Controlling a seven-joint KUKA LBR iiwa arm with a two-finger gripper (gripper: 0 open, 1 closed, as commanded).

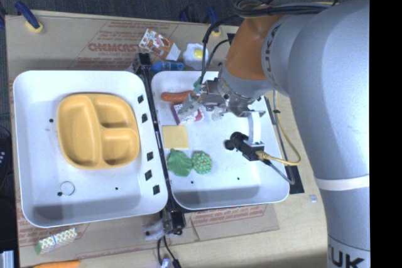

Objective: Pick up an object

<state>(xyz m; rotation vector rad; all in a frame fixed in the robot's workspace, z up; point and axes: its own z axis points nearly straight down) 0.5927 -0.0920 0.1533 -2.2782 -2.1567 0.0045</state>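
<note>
You're looking down on two white bins side by side. The left bin [31,135] carries a yellow compartment tray [98,130] and a small clear ring [66,188] near its front corner. The right bin [220,188] has the objects: a toy hot dog [176,96] near the back left, a red-and-white packet [188,112] just in front of it, a yellow cheese slice [175,136] toward the left wall, and a green lettuce piece [179,163] touching a green broccoli-like ball [202,162] in front of that. The gripper [210,99] sits low over the back of the right bin, right beside the packet and the hot dog's end — whether its fingers are apart or closed you cannot tell from here, and nothing is visibly held between them. The grey arm [326,72] crosses in from the right
</note>
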